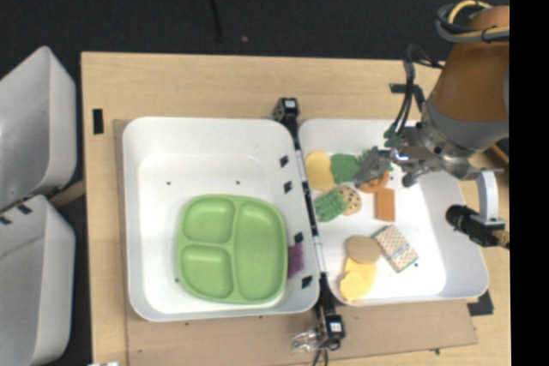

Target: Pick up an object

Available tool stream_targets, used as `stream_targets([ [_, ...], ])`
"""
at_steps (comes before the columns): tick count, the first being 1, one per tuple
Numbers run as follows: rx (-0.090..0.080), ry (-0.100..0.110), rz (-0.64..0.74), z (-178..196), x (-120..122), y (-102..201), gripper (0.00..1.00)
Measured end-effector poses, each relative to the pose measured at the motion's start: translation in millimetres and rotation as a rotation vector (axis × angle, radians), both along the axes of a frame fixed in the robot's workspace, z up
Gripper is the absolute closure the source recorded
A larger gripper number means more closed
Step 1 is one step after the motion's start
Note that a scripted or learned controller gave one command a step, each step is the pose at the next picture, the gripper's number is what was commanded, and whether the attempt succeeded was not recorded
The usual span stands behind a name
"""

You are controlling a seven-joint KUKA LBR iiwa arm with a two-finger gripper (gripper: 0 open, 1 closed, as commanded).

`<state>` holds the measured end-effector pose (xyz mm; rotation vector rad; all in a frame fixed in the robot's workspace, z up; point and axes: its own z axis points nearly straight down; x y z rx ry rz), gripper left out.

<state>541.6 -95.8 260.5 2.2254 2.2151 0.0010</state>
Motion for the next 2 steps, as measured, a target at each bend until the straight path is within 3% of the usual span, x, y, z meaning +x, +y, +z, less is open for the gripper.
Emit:
stream_targets([
  [1, -0.001, -0.001, -0.001, 10.5, 0.7, -1.2, 1.00],
  [2, 0.004, 0.009, 0.014, -63.8, -25.5, 100.7, 1.00],
])
